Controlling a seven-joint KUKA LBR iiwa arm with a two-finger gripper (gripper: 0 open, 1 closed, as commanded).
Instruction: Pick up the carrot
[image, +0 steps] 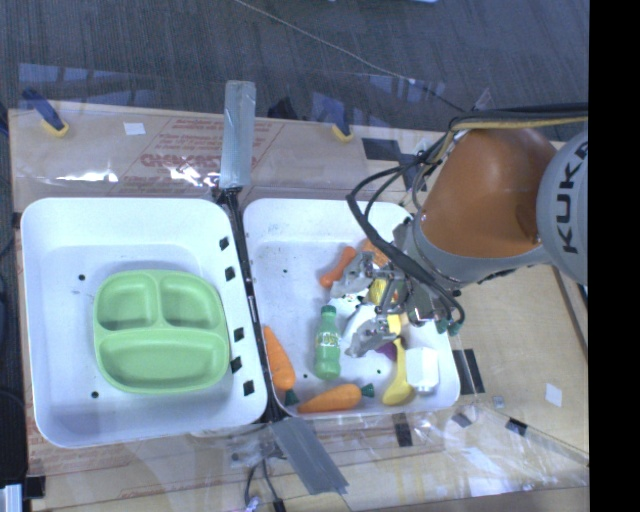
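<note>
Nothing is lifted yet, by the look of it. The gripper (372, 308) hangs low in the right bin (290, 225), its fingers apart and clamped on nothing, just beside the green bottle (327, 343). Carrots lie around it: one (338, 266) above, one (279, 358) at the bin's left wall, one (331, 399) at the lower edge. The grasp is all still to do.

Gripper (368, 308), over right bin (300, 225).
- Just left of it: green bottle (327, 342), upright, close.
- Above-left: small carrot (338, 266); bare floor beyond.
- Below it: yellow banana (398, 378) and white block (421, 368), crowded together.
- Below-left: carrot (330, 399) along the near wall; another carrot (279, 358) on the divider rim.
- Far left: left bin (50, 230), its middle taken by green divided plate (159, 331).
</note>
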